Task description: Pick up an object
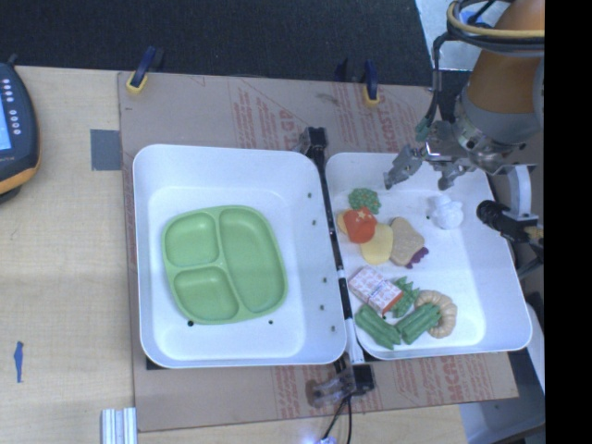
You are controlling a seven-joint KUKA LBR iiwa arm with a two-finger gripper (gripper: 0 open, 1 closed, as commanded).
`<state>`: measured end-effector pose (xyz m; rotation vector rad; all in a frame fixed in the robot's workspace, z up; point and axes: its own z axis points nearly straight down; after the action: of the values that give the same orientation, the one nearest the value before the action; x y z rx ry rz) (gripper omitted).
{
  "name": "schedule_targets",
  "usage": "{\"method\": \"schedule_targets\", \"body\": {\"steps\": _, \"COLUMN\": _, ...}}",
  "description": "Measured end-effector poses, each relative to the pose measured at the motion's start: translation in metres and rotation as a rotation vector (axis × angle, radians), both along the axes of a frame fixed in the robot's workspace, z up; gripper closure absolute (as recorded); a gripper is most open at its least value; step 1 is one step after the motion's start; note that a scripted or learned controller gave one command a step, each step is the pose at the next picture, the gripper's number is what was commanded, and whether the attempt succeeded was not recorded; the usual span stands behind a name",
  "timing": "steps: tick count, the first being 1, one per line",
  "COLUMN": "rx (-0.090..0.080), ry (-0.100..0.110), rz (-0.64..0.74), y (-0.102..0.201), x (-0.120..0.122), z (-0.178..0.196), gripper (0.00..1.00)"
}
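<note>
The right bin (495,276) holds several toy foods: a broccoli floret (363,198), a red tomato (361,226), a yellow piece (377,246), a brown bread slice (407,240), a small white lump (447,214), a red-and-white packet (374,289), green bean pods (400,324) and a tan curled piece (444,309). My gripper (425,173) hangs over the bin's far end, open, with nothing between its fingers. It is above and just left of the white lump, and to the right of the broccoli.
The left bin (157,178) holds a green divided plate (224,264). Black clips (316,140) join the bins along the middle seam. A handheld pendant (14,128) lies at the far left of the bench. Clamps (371,83) hold the cardboard at the back.
</note>
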<state>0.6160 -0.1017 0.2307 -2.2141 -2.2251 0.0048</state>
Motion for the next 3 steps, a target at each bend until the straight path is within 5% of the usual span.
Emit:
{"method": "schedule_targets", "body": {"steps": 1, "rx": -0.002, "ry": 0.007, "rz": -0.004, "y": -0.053, "x": -0.013, "z": -0.059, "gripper": 0.0}}
{"method": "schedule_targets", "body": {"steps": 2, "rx": 0.003, "ry": -0.005, "rz": -0.003, "y": -0.049, "x": -0.034, "z": -0.139, "gripper": 0.0}}
{"method": "schedule_targets", "body": {"steps": 3, "rx": -0.003, "ry": -0.014, "rz": 0.0, "y": -0.051, "x": -0.03, "z": -0.121, "gripper": 1.0}}
